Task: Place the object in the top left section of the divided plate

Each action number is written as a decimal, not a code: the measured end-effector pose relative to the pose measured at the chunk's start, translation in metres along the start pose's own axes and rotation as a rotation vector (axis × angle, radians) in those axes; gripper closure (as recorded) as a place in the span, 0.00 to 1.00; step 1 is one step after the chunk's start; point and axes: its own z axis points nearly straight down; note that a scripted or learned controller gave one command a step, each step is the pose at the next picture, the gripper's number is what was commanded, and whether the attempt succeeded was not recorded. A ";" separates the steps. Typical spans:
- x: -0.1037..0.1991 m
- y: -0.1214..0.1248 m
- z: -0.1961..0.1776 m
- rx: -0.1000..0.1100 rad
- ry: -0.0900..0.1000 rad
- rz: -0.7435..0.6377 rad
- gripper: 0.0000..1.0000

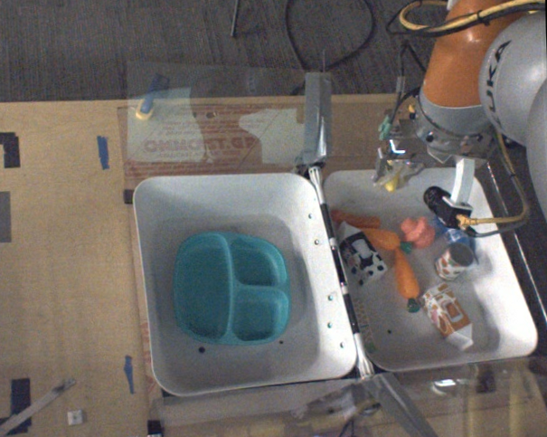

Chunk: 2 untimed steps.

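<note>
Work on this job looks like it has not really started. The teal plastic divided plate [231, 287] has 3 sections, and all 3 are bare. It sits in the left white bin [155, 209], far off to the left of the claw and lower in the picture.

The small metal claw [394, 173] hangs at the top edge of the right white bin [523, 329], under the grey arm with the orange band [461, 46]. Nothing is between its tips that I can see. I cannot tell how wide it is, because it is small and partly hidden.

The toys all lie below the claw, inside the right bin. A long orange carrot toy [374, 234] is just below it and a bit left. A black and white cow toy [363, 259] is below that. A pink lumpy toy [418, 231] sits just below and a bit right. A second orange carrot toy [406, 278] and a small brown and white carton [448, 314] lie lower down.

The task does not say which toy to take. So I think all the steps are left: pick 1 toy, lift it, carry it left, and drop it in the plate's top left section.
</note>
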 end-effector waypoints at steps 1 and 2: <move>0.065 -0.077 0.006 0.002 0.002 -0.026 1.00; 0.150 -0.095 0.006 0.002 0.002 -0.218 1.00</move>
